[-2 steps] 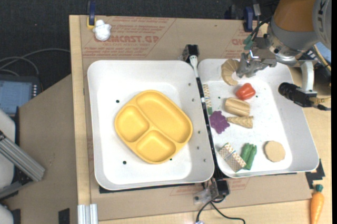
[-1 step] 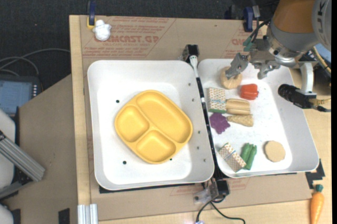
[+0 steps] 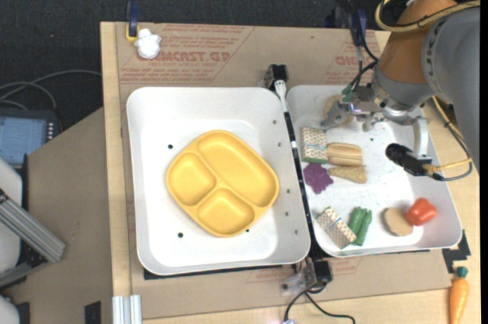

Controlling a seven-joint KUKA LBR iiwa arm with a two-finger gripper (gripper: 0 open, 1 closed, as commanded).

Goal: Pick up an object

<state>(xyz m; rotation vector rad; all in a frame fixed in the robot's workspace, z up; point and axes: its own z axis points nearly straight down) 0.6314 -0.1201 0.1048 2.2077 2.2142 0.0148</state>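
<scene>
We start at the gripper (image 3: 345, 110), which hangs over the far end of the right bin (image 3: 381, 191), near its back wall. From this slanted view we cannot tell whether it is open or closed, and we see nothing caught in it. The nearest candidates lie just in front of it: a patterned block (image 3: 313, 140) against the bin's inner wall, and a tan roll (image 3: 345, 154) touching a second, flatter tan piece (image 3: 348, 174). A purple lump (image 3: 316, 178) sits just beside those. Toward the near end lie another patterned block (image 3: 334, 226), a green piece (image 3: 360, 222), a round tan slice (image 3: 396, 222) and a red fruit (image 3: 421, 211) touching that slice. The left bin (image 3: 152, 120) holds a yellow divided plate (image 3: 221, 181). In our judgement, nothing has been picked yet. The main risk is crowding: the block, the rolls and the purple lump sit so close that a descent between them could nudge one aside or pinch two at once. The block also hugs the wall, so one side of the gripper might strike the rim on the way down. The rounded rolls could squirt out of a grasp that lands off centre.
</scene>
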